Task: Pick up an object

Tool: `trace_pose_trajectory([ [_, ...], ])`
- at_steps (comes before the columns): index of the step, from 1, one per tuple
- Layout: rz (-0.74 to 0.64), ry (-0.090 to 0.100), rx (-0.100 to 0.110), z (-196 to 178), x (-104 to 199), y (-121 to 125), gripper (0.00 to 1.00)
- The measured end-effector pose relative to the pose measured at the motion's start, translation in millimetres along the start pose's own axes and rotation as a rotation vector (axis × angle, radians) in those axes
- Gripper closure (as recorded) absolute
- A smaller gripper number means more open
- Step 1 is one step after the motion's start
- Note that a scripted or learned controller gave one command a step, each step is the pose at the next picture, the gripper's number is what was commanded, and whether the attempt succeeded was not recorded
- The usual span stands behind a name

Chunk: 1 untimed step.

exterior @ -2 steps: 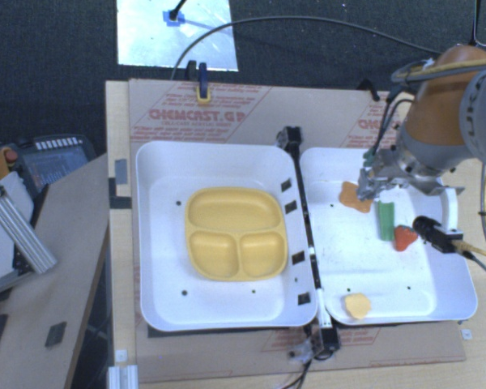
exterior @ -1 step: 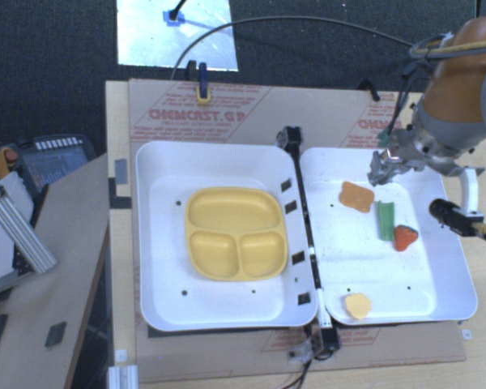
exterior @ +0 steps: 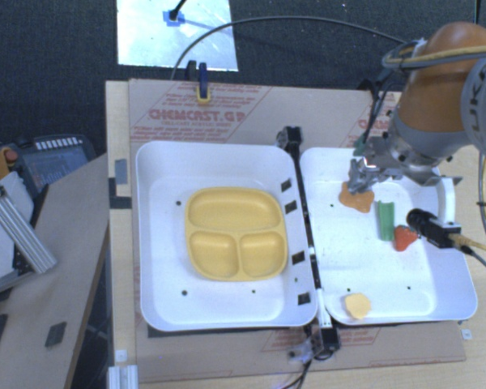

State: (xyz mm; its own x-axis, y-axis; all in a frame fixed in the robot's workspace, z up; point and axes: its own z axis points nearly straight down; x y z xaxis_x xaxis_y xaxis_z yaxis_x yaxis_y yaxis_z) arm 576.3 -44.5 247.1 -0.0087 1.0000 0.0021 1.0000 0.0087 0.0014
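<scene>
Camera view has the arm reaching in from the right with the end effector down low in the right bin, right at the top edge of the orange piece. So progress-wise I'd say we're at the grab stage, not past it: the orange piece looks like it's lying flat on the bin floor, nothing is lifted, and the whole pick-and-raise part is left to do. Honestly I can't tell what the end effector is doing grip-wise, the wrist hardware blocks that spot, so no claiming it has anything. The orange piece itself is a small, flattish, irregular blob, kind of like a toy chip or slice, sitting in the upper left part of the right bin. Other candidates in that bin: a green stick just right of it, a red piece near that, and a pale yellow round thing down at the front edge. Left bin holds a yellow divided tray with three compartments. Flat stuff like that orange piece could be fiddly to pinch, my guess anyway.
</scene>
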Motion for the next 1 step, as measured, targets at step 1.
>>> trace_pose_trajectory([
  [1, -0.002, 0.001, 0.001, -0.6, 59.1, -11.0, 1.00],
])
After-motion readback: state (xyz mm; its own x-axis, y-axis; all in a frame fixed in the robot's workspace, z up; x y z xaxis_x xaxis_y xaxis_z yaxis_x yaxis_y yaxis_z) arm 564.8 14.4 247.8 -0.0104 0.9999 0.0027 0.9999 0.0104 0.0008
